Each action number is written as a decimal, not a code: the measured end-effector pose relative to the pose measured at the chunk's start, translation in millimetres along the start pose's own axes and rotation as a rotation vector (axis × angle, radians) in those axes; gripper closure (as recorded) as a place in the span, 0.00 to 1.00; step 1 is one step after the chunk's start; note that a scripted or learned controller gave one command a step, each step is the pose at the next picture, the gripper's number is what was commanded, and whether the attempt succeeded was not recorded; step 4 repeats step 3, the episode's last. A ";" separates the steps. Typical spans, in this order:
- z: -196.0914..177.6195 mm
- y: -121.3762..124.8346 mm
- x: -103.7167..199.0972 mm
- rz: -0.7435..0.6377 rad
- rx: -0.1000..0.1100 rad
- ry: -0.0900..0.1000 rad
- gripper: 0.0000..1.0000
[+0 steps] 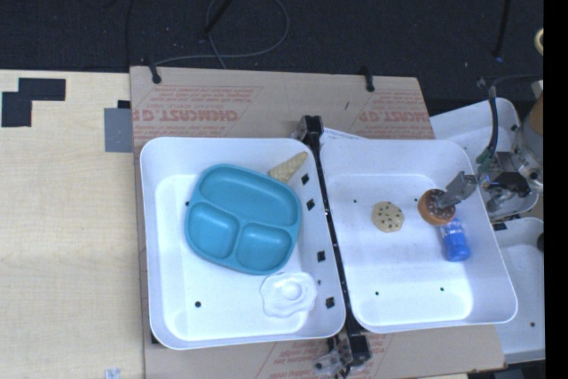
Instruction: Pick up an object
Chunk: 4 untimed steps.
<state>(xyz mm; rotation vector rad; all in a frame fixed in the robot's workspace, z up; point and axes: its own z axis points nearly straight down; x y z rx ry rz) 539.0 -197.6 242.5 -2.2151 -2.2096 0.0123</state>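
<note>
In the right bin [417, 306] lie a round tan cookie [387, 216], a brown ring-shaped piece like a doughnut [434, 208] and a small blue bottle [455, 241]. My gripper [456, 191] reaches in over the bin's right wall, low down, its tip right at the upper right edge of the brown piece. Whether it touches or holds that piece is unclear from this angle. The blue bottle lies just below the gripper, and the cookie is a short way to its left.
The left bin [169, 191] holds a blue divided plate [241, 218], a tan wedge [287, 166] at the plate's top right and a white fried-egg toy [287, 293] near the front. A black divider [325, 226] joins the bins. The arm's wrist [513, 175] hangs over the right rim.
</note>
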 end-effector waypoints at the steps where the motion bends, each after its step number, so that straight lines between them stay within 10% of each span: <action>1: -6.6 2.3 0.0 -0.002 -0.012 -0.002 0.00; 4: 101.5 4.5 -14.9 -0.002 -0.007 -0.001 0.00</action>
